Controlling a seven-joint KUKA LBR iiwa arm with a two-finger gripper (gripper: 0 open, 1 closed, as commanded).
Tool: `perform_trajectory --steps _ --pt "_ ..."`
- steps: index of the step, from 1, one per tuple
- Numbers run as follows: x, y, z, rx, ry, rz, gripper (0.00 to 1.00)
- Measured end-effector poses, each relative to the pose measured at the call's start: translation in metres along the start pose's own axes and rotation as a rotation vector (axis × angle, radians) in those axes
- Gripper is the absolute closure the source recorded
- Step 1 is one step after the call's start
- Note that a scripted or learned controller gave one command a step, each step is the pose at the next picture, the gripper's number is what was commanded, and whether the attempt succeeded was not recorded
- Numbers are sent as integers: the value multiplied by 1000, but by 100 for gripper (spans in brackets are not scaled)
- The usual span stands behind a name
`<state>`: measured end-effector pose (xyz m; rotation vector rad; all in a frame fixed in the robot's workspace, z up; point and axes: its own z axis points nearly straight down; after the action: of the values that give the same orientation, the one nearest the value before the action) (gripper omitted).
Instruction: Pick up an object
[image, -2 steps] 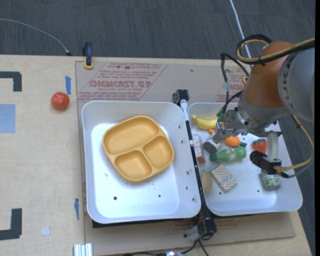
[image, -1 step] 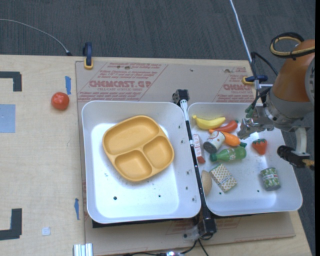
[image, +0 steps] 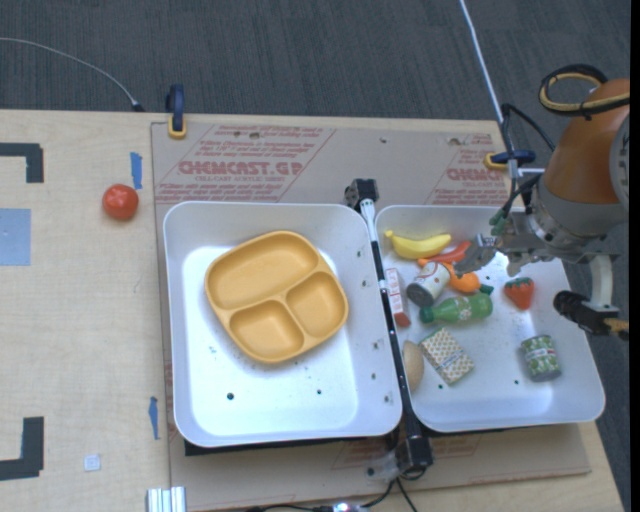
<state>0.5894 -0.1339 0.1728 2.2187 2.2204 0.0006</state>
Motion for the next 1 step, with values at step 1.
perform_trajectory --steps 1 --pt "16 -25 72 -1 0 1 0"
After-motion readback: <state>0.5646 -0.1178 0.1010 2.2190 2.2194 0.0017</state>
